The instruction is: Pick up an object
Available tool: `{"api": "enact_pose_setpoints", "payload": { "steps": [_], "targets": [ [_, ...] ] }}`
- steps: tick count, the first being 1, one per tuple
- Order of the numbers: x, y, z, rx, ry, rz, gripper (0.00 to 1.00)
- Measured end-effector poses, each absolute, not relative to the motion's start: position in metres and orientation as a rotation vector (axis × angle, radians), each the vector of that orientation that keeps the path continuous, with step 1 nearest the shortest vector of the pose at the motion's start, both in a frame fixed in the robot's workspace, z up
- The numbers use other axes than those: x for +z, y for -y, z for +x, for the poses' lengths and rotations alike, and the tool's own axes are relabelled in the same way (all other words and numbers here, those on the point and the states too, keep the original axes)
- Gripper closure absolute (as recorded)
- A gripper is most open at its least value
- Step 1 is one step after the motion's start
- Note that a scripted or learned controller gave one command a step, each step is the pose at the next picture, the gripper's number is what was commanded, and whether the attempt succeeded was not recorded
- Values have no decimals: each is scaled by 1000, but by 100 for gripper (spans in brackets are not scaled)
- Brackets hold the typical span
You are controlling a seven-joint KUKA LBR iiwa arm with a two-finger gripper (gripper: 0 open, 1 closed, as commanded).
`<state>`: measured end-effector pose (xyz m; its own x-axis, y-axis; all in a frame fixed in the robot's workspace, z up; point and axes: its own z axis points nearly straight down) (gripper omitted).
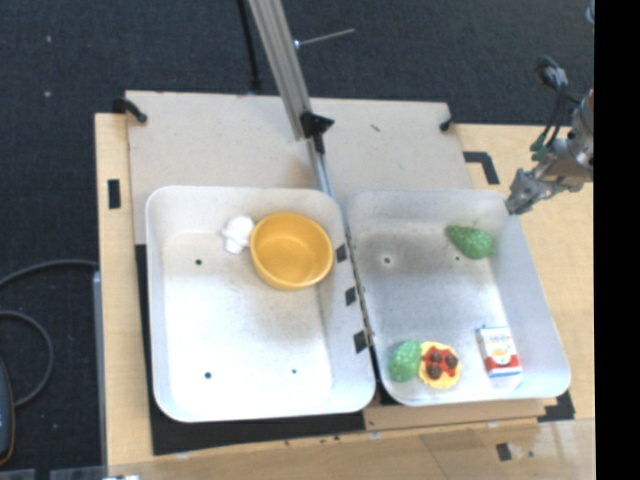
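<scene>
Your nearest candidate is the green lump, lying in the right bin near its 1 o'clock corner, a little in from the far rim. The gripper sits at about 2 o'clock from the lump, over the bin's far-right rim, close to the lump but apart from it. Nothing shows between its tips; you cannot tell from this slant how wide it stands.

Other items in the same bin, along the near edge: a green ball at 7 o'clock, touching a yellow disc with red and dark blobs just to its right, and a small white and red carton at 5 o'clock, a short way from the disc.

Left bin: a yellow bowl upright at roughly 1 o'clock, with a small white piece against its left side.

A metal rail runs from the top of the view down to the gap between the bins. Bins rest on a tan board; dark carpet around.
</scene>
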<state>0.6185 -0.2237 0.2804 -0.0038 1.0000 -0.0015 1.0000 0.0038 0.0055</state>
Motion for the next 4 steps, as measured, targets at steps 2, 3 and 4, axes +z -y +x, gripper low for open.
{"api": "enact_pose_setpoints", "payload": {
  "steps": [2,3,4],
  "targets": [
    [275,124,624,3,-2223,2216,100],
    [260,77,626,-1,-2227,2215,100],
    [246,29,630,-2,-2228,2216,100]
  ]
}}
